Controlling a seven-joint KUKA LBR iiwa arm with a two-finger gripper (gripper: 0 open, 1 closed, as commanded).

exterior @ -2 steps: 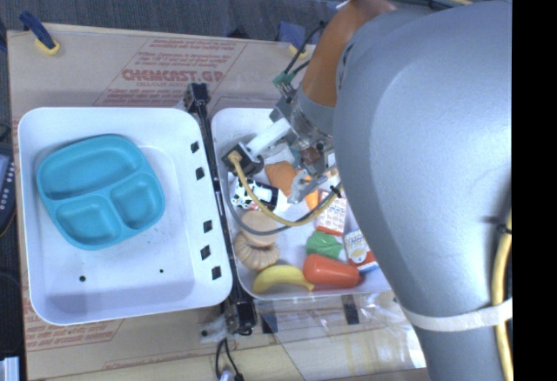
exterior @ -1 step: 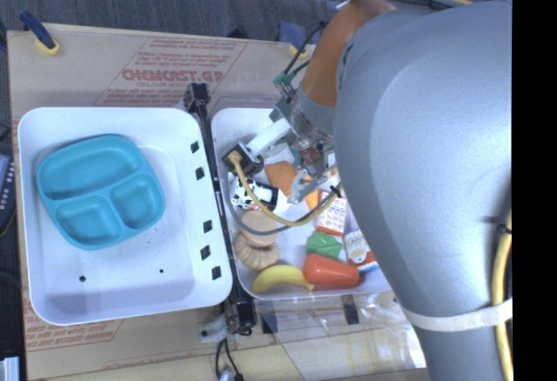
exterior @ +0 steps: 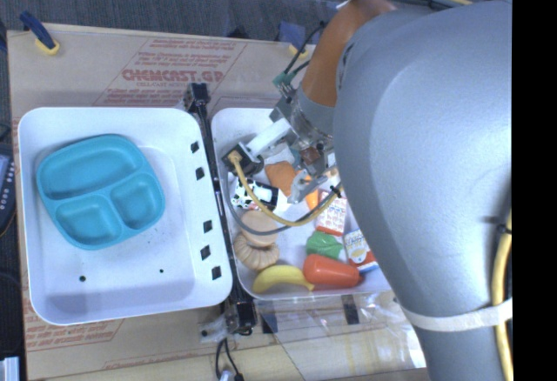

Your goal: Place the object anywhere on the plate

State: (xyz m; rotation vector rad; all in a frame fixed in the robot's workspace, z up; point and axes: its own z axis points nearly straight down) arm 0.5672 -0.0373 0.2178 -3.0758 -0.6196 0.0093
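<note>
Gripper [exterior: 300, 169] low over right bin's [exterior: 228, 131] toy food pile, finger state unclear; blue divided plate [exterior: 100, 190] lies far left, left bin [exterior: 35, 292].

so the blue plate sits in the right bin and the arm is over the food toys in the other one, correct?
Not quite. The camera view shows the blue plate in the left bin, not the right. The arm is indeed over the food toys, which lie in the right bin.
</note>
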